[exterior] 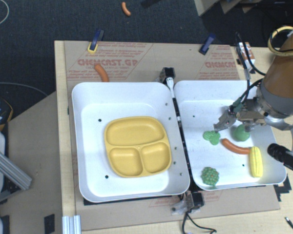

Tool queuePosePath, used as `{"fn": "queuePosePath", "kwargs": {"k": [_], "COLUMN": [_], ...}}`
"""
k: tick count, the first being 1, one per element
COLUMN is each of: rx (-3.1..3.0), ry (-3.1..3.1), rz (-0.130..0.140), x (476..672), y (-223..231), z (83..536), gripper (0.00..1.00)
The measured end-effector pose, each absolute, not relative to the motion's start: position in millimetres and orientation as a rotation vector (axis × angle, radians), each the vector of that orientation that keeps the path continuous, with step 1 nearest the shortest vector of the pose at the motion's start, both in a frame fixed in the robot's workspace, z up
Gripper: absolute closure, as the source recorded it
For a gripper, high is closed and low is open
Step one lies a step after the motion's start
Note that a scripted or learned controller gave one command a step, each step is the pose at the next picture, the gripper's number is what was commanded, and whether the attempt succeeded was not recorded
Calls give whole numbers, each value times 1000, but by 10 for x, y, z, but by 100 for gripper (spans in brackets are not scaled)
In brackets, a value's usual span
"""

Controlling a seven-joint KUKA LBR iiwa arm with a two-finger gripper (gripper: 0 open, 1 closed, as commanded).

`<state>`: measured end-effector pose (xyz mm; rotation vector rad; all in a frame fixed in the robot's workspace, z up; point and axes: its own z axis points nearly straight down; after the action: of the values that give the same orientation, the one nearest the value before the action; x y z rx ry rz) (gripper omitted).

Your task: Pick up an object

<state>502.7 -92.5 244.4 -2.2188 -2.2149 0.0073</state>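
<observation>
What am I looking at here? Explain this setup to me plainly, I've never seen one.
It is a robot arm reaching in from the right, filmed by one camera above the bench. Its gripper hangs over the right bin; I can't tell that it holds anything. In that bin lie toy foods: a broccoli piece, a sausage, a corn cob, another broccoli and a green piece. The left bin holds a yellow divided plate.

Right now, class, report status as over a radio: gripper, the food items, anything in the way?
Gripper low over right bin, nothing seen between fingers. Green toy just beneath; sausage, corn, broccoli lying loose nearby.
</observation>
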Motion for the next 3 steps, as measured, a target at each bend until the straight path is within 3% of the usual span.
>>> {"fn": "queuePosePath", "kwargs": {"k": [1, 3], "rx": [-2222, -2217], "ry": [-2222, -2214], "rz": [-1, 8], "x": [5045, 4983], "y": [-926, -915], "z": [2480, 1220], "gripper": [0, 0]}}
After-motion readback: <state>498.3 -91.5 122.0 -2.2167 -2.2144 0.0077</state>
